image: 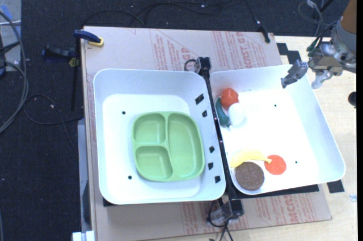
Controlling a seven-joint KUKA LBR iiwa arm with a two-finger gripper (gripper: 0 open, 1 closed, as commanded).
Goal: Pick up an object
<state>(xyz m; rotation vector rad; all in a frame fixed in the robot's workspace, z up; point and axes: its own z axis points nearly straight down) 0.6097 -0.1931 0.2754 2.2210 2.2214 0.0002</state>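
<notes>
My gripper hangs over the far right corner of the right bin, open, with nothing between its fingers. Near the bin's left wall lie a red-orange ball, a white object and a teal piece huddled together. At the bin's near edge sit a brown round disc, a yellow banana-shaped piece and an orange flat piece. All of these lie well to the left of and nearer than the gripper.
The left bin holds a green divided plate. Both bins rest on a cardboard-covered bench. A blue clamp grips the bench's far left corner. Cables trail on the dark floor around.
</notes>
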